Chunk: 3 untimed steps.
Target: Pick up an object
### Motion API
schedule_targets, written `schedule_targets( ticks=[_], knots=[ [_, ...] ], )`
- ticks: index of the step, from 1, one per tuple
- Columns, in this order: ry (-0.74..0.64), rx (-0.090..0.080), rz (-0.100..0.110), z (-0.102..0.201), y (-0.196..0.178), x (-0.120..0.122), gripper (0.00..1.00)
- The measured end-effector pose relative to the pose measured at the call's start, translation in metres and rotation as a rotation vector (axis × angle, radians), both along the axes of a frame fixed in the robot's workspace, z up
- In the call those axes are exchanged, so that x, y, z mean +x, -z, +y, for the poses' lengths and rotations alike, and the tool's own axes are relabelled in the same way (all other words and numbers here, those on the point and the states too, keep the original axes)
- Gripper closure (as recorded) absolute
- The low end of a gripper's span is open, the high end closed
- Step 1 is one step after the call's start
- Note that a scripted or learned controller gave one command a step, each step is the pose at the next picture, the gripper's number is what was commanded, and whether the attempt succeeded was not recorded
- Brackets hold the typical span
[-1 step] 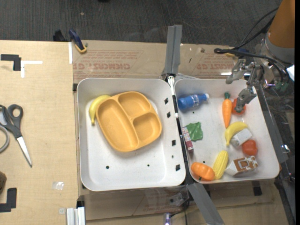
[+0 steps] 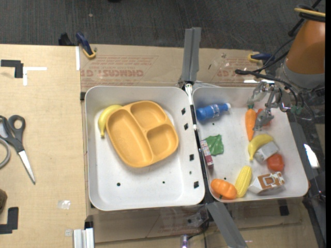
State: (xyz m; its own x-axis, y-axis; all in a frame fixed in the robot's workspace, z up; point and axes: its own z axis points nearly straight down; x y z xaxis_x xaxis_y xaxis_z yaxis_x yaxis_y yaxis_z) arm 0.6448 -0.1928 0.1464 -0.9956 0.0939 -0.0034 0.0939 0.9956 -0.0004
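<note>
**Carrot beside the gripper in the right bin**

White plastic formed the right bin (image 2: 302, 190), and along its near edge lay an orange pepper (image 2: 223, 188), a corn cob (image 2: 243, 180) and a small printed carton (image 2: 270, 182). Just beyond these sat a red tomato (image 2: 275, 162) touching a grey block (image 2: 266, 151), with a yellow banana (image 2: 257, 143) curving over the block. Left of them lay a green leafy piece (image 2: 214, 144). Farther back, the carrot (image 2: 250, 123) lay lengthwise, its tip pointing near. The gripper (image 2: 265, 115) stood just to the carrot's right, near the bin's far right corner; nothing showed between its fingers, though how wide they stood could not be told. A blue bottle (image 2: 211, 111) lay to the left at the same depth. In the left bin (image 2: 98, 190) a yellow divided plate (image 2: 142, 133) rested over another banana (image 2: 106, 117).
</note>
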Motion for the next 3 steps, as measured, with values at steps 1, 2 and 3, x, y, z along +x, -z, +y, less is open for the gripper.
schedule_targets(
  ticks=[1,2,3],
  knots=[
    [0.061,0.0,-0.002,0.0,0.053,-0.011,0.0],
    [0.203,0.001,0.0,0.013,0.053,-0.044,0.0],
    [0.2,-0.001,-0.005,0.014,0.043,-0.043,1.0]
  ],
)
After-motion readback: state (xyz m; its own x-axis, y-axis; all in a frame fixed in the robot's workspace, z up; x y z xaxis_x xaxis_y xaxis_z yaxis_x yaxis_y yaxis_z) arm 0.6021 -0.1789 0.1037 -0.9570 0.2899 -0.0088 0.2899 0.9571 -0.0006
